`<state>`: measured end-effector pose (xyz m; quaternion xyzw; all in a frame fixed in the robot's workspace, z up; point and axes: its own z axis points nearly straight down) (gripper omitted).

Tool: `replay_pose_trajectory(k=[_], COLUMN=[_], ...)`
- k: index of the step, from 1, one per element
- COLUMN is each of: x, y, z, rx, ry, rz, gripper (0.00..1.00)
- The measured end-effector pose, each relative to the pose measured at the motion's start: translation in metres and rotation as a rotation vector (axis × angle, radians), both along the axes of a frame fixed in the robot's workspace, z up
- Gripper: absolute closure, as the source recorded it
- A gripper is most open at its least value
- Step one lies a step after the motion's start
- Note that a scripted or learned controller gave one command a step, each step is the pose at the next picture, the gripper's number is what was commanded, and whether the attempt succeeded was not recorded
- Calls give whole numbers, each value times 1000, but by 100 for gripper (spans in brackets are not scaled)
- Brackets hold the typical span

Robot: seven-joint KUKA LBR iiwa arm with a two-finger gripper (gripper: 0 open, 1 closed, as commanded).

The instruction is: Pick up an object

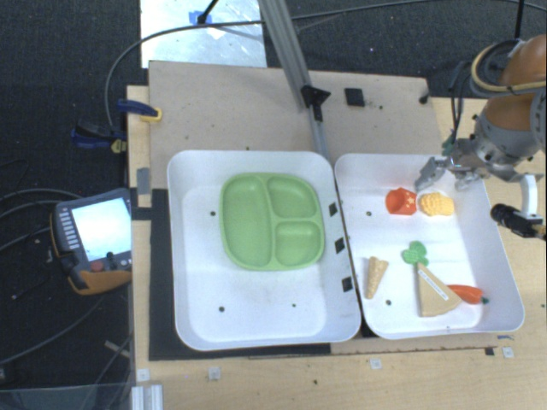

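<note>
A: The fingers (440, 171) hang spread apart, gripping nothing, above the right bin's (504, 267) far end, over the yellow toy corn (437, 204) beside the orange toy pepper (400, 202).

B: Which to pick?

A: Largest first: the sandwich wedge (434, 295), then the corn. All look light, rigid, slick plastic. Likely best pinched across the corn's narrow middle.

Pretty clearly a robotics lab: a plywood bench (239, 109) with clamps (137, 109) on its left edge, loose cables on dark carpet, and a teach pendant (94, 239) lying left of it.
</note>
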<state>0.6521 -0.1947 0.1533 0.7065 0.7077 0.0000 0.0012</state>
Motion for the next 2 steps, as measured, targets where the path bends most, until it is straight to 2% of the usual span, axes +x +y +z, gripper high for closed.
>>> replay_pose_trajectory(k=[1, 2], x=[6, 7], y=[-5, -4], z=[-41, -29], rx=[-3, -3], ry=[-12, -15], rz=[0, 3], gripper=[0, 100])
